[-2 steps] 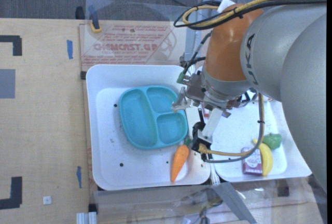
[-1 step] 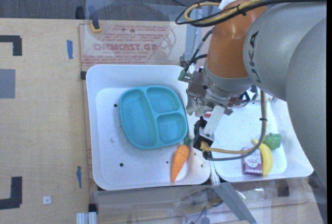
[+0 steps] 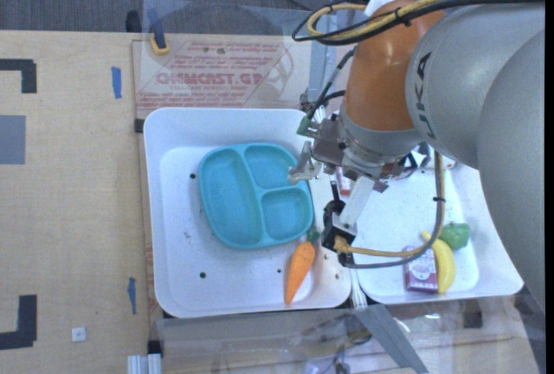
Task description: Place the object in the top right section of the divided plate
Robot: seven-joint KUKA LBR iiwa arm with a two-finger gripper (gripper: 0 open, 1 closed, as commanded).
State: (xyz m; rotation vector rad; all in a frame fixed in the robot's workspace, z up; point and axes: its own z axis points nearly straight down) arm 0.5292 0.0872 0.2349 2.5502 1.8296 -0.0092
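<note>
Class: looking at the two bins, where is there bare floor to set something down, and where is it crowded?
Free: the left bin between its left wall and the blue divided plate, and the strip below the plate, left of the carrot. Crowded: the lower corner of the right bin, with banana, purple box and green toy, and under the arm.

We see a pale wooden worktop (image 3: 78, 190) carrying two white bins: the right bin (image 3: 394, 216) sits just beside the left bin (image 3: 173, 264). Behind the left bin lies a red-printed board (image 3: 216, 74). To its left are blue tape strips (image 3: 116, 82), black corner marks (image 3: 26, 76) and a grey square (image 3: 10, 138).
</note>
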